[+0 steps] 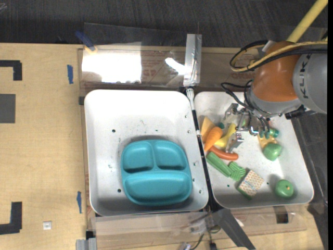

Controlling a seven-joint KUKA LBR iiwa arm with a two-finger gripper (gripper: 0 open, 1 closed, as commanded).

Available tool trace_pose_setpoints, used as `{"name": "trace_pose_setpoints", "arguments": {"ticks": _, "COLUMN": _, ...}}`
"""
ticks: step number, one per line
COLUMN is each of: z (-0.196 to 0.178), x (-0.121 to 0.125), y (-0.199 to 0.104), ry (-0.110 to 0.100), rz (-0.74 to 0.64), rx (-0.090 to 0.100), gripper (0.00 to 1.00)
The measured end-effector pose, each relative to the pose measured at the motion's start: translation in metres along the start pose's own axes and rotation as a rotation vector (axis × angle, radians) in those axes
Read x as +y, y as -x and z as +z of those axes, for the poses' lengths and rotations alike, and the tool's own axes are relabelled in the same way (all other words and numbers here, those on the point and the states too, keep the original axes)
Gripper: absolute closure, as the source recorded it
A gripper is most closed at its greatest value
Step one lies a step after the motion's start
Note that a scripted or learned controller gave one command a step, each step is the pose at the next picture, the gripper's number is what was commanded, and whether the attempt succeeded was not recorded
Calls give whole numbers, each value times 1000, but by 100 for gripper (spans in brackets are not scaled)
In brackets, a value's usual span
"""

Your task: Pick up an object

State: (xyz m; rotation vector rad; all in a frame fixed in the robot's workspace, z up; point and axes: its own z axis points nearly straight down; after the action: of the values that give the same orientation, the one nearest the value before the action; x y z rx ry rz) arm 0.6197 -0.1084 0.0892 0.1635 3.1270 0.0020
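Reaching in from three o'clock, the arm [291, 77] hung over the right bin [302, 191], its gripper [240, 126] low among the toys at the bin's ten o'clock side. Whether the pincer was spread or closed could not be told. An orange piece [212, 134] and a yellow piece [229, 135] lay just beside it at nine o'clock, a green pear [271, 150] at four o'clock. A green apple [284, 188] sat at the bin's five o'clock corner. A teal tray [155, 172] lay in the left bin [104, 113].
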Motion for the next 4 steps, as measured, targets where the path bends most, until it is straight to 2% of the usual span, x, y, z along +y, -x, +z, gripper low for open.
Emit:
{"name": "trace_pose_setpoints", "arguments": {"ticks": 2, "z": 0, "x": 0, "y": 9, "ry": -3, "rz": -299, "rx": -3, "gripper": 0}}
{"name": "trace_pose_setpoints", "arguments": {"ticks": 3, "z": -1, "x": 3, "y": -20, "ry": -2, "rz": -460, "rx": -2, "gripper": 0}}
{"name": "trace_pose_setpoints", "arguments": {"ticks": 4, "z": -15, "x": 4, "y": -16, "ry": -4, "rz": -460, "rx": -17, "gripper": 100}}
